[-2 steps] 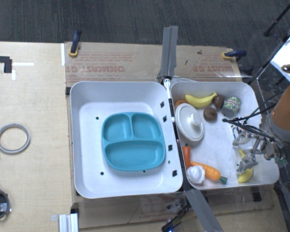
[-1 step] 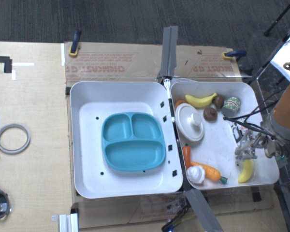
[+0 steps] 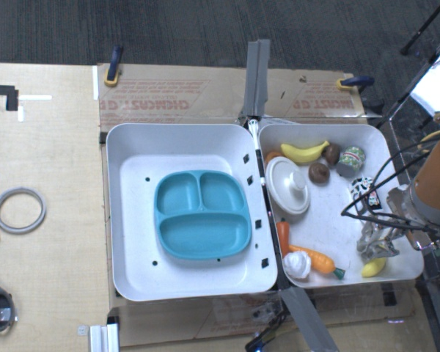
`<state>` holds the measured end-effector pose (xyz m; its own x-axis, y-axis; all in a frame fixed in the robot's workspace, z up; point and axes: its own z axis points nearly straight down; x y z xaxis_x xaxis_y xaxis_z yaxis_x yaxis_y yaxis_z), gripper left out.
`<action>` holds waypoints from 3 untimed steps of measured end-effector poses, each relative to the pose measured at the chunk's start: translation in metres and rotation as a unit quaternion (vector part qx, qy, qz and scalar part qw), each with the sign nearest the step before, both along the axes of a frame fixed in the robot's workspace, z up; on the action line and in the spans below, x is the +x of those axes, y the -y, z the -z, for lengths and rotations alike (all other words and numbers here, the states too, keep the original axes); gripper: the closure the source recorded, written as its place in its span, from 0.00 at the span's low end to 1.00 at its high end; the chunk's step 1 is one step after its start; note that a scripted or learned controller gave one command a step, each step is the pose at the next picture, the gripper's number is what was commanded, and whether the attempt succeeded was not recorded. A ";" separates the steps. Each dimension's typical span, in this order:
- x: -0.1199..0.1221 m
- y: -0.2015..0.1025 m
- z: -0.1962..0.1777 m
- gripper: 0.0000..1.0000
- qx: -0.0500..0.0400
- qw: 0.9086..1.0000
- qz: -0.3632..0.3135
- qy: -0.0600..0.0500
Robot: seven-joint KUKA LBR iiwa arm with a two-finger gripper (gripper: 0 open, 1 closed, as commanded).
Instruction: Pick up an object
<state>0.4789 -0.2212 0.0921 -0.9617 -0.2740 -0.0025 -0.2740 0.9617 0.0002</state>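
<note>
Low at five o'clock in right bin (image 3: pixel 381 141), pincer (image 3: pixel 376 242) poised just above yellow lemon (image 3: pixel 373 268), spread or pressed together impossible to tell; probably approach step, next needing short descent and squeeze.

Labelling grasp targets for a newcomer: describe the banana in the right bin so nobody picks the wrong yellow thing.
Look in the right bin, along its far wall. The banana lies there just above the white round lid, with two small brown balls to its right. It is long, curved and dark-tipped, unlike the short yellow lemon-shaped piece at the bin's near right corner by the gripper.
</note>
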 end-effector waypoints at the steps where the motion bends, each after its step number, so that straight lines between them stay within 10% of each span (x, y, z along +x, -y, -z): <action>1: 0.035 -0.001 0.000 1.00 0.000 0.976 -0.218 0.001; 2: 0.030 -0.001 0.000 1.00 0.000 0.914 -0.405 0.001; 3: 0.081 -0.001 0.000 1.00 0.000 0.867 -0.498 0.002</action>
